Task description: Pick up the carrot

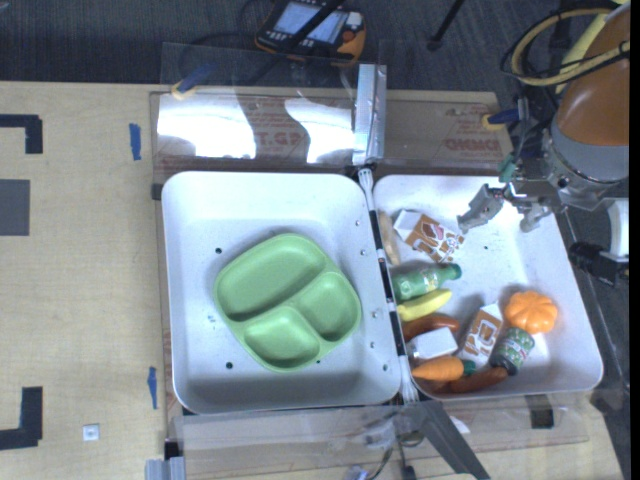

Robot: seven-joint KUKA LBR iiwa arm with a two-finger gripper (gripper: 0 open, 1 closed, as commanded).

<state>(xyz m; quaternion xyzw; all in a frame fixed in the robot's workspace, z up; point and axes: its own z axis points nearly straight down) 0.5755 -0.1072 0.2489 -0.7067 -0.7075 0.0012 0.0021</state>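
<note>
The claw (505, 206) hangs with its fingers spread and nothing between them, over the far part of the right bin (575, 298). The carrot (438, 369) lies well apart from it, toward the bin's near rim, beside a small white carton (432, 345). An orange pumpkin (530, 310) sits between claw and near rim. Far left of the claw, a green divided plate (287, 300) rests in the left bin (190, 268).
</note>
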